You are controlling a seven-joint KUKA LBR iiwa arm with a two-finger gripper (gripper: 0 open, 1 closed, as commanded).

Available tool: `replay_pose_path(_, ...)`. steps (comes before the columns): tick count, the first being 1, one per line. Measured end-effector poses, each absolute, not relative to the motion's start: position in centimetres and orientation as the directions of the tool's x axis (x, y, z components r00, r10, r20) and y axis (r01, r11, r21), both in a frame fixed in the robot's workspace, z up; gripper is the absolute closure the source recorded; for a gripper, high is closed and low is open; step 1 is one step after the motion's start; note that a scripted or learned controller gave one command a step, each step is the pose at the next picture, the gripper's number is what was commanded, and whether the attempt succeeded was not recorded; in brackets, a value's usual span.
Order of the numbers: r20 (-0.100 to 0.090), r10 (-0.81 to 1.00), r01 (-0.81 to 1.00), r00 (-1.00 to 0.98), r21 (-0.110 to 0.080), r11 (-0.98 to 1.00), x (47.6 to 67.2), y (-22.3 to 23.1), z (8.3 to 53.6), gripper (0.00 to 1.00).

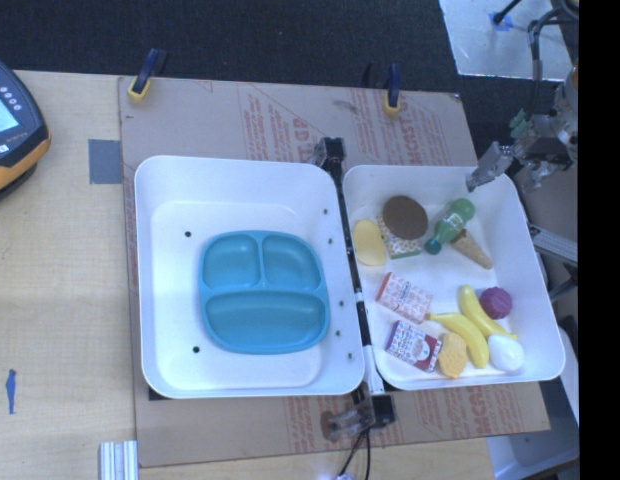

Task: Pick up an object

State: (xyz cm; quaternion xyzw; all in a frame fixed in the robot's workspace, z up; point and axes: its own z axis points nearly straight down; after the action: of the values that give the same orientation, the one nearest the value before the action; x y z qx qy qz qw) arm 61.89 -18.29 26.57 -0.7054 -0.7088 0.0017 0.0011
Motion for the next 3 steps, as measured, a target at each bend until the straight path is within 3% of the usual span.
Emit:
replay_pose_path(1,0.003,1.0,1.0,-0.002,-0.017,0.002,56.3,-19.6,15.8,0.0)
replay_pose_path(2,0.005,1.0,1.0,-0.003,-0.014,0.003,47.4,-18.6,12.8,0.0)
replay_pose_path(3,0.0,1.0,1.0,-0.013,0.003,0.013,60.1,-15.3,9.2,0.0)
